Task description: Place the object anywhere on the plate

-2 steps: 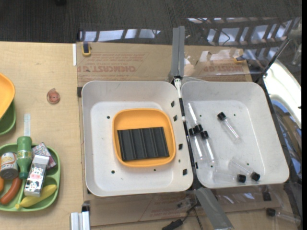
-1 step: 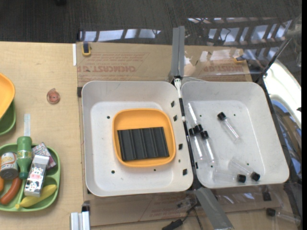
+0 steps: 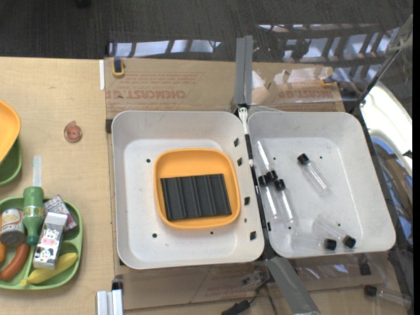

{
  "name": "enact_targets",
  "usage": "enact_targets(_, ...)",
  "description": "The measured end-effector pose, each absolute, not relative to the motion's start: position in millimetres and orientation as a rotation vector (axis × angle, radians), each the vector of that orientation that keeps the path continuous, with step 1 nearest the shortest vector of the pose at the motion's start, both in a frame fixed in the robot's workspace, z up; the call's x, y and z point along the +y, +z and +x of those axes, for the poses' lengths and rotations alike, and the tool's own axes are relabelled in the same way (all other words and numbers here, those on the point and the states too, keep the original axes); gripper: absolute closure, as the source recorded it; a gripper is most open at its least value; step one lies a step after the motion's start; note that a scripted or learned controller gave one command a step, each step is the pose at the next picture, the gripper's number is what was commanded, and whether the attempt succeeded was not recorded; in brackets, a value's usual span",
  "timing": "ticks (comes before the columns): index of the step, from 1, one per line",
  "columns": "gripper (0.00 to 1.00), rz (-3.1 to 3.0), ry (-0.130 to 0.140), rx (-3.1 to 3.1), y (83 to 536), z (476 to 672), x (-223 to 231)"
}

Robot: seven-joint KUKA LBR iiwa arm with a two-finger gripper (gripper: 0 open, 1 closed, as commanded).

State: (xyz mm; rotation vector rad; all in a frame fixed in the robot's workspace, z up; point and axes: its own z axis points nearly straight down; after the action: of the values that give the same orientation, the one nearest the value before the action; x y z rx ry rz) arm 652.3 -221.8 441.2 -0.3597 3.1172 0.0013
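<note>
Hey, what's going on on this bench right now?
Nothing is being handled at this moment. The left bin holds an orange plate with a dark ribbed block already lying on it. The right bin has several clear tubes with black caps scattered on its floor. A green tray of toy food sits on the table at far left.

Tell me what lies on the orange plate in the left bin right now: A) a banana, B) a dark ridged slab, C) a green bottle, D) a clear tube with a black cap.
B: a dark ridged slab lies flat on the plate in the left bin; the capped tubes lie in the right bin.
</note>
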Motion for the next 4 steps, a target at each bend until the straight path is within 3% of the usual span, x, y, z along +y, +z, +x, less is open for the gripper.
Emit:
enact_targets(1, 0.00, -0.896, 0.000, 3.005, 442.1, 660.1, -221.5)
enact_targets(4, 0.00, -2.154, 0.000, 2.279, 441.7, 660.1, -221.2)
